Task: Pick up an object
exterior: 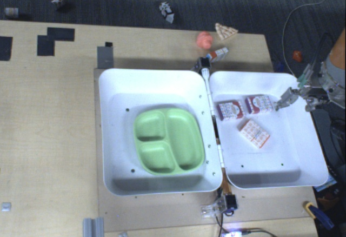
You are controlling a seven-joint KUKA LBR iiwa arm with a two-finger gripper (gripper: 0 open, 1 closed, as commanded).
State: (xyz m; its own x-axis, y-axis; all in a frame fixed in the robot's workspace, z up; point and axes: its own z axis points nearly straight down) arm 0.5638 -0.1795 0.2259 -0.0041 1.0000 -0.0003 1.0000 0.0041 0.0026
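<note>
Two shallow white bins sit side by side on the wooden surface [48, 138], and we look down on them at a slant. The left bin [111, 138] holds a light green divided tray [168, 140] with three compartments; it lies flat near the middle of the bin floor, and we see nothing lying in its compartments.

The right bin [281, 171] holds three small packets. Two red-and-white packets lie next to each other in the upper part of the bin: the first packet [230, 110] is close to the rim shared with the left bin, and the second packet [259, 104] is just to its right. A third, paler packet with a checked pattern [254, 133] lies tilted just below them, apart from both.

The gripper [292, 96] reaches in over the upper right part of the right bin, close to the second packet. We see no packet between the fingers, and we cannot tell whether they stand wide or narrow.

Beyond the bins, a pink ball [204, 40] and a small wedge-shaped toy [225, 31] rest near the far edge of the surface.
</note>
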